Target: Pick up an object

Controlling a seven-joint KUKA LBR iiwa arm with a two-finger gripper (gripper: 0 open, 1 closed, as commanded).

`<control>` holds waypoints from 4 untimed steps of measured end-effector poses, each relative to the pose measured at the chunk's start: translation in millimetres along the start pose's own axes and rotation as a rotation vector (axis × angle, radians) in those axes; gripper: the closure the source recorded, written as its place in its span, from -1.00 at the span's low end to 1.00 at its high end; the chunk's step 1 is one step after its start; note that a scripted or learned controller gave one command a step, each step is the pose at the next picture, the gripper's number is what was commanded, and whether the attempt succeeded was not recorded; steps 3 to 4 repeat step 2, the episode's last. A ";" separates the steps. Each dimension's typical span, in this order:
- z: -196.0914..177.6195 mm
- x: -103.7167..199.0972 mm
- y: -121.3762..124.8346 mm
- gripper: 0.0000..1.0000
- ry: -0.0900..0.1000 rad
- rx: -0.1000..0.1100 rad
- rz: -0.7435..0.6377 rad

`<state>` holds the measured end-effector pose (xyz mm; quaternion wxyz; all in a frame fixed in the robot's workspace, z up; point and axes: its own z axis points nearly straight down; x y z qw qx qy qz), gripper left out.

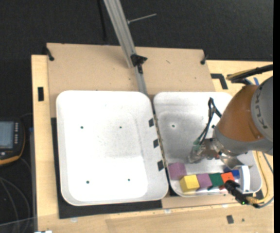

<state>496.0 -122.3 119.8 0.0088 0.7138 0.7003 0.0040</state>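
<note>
1. Down in the lower right of the frame, the arm reached in from the right edge, its orange band and grey wrist covering much of the right bin.
2. The tool hung over the lower middle of that bin, just above the row of blocks; whether it was open or closed could not be told, and nothing was seen gripped in it.
3. A purple block lay against the bin's lower left wall, close below and to the left of the tool.
4. A yellow block sat just below the purple one, near the bin's lower rim.
5. To the right of the yellow block, a second purple block, a green block and an orange block lay in a row along the lower rim, close together.
6. A blue block showed partly beside the orange one, under the arm's edge.
7. The left bin sat touching the right bin, taking up the middle left of the frame.
8. Both bins rested on the tabletop, a tan board over a dark floor.
9. A grey metal rail slanted down from the top of the frame to the seam between the bins.
10. A small screen device lay at the left edge of the frame, off the tabletop.
</note>
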 end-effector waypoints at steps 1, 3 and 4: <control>-80.6 91.9 60.1 1.00 0.009 0.007 -0.031; -77.4 179.5 18.7 1.00 0.010 0.019 -0.029; -77.4 179.5 18.7 1.00 0.010 0.019 -0.029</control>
